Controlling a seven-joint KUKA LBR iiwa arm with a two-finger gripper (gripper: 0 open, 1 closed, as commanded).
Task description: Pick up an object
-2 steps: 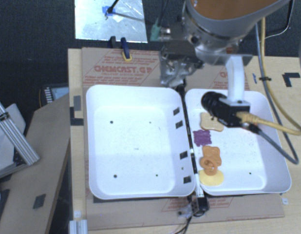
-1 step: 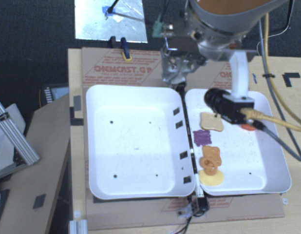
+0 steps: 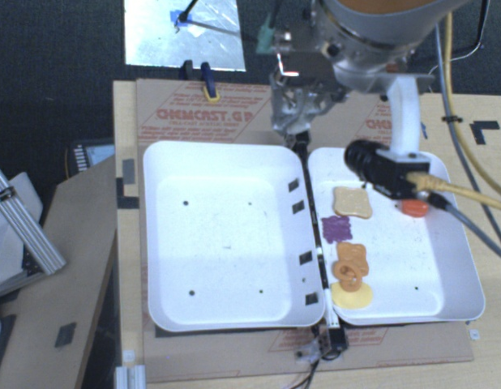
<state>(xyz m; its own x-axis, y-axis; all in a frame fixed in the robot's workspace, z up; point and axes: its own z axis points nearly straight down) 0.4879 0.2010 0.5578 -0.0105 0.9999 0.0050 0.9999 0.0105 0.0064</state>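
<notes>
Mostly the things to pick lie in one column along the left wall of the right shallow white plastic bin (image 3: 457, 286). Farthest is a tan flat piece shaped like a toast slice (image 3: 352, 203), its longer side across the bin. Just beside it comes a purple flat piece with ragged outline (image 3: 337, 228), then an orange knotted piece like a pretzel (image 3: 351, 264), bumpy, with its long axis along the column. It touches a pale yellow smooth disc (image 3: 353, 297), nearest the front rim. A small red-orange rounded piece (image 3: 413, 209) lies apart, to the right of the toast. The metal gripper (image 3: 296, 128) hangs over the far end of the seam between this bin and the left white bin (image 3: 226, 241), with nothing seen in it; if it is spread or closed I cannot tell
</notes>
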